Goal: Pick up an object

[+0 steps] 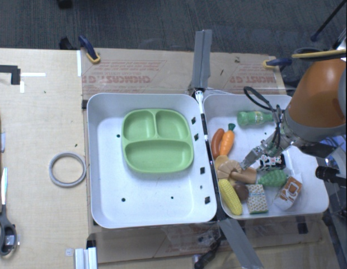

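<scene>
The right bin [240, 106] holds several toy foods. Among them are an orange carrot [226, 142], a green bottle [254, 117] lying on its side, a yellow corn cob [229, 195] and a tan bread-like piece [235, 170]. A green bumpy item [272, 178], a speckled packet [257, 199] and a white and orange carton [289, 190] lie towards the bin's right. My gripper [262, 156] hangs low over the middle of this bin, just right of the tan piece and above the green bumpy item. A small black and white thing [272, 161] sits right under it.
The left bin [106, 195] bears a green divided plate [158, 140]. Outside the bins, a grey ring [67, 168] and scissors [4, 231] lie on the bench at the left. A grey divider bar [201, 66] runs between the bins.
</scene>
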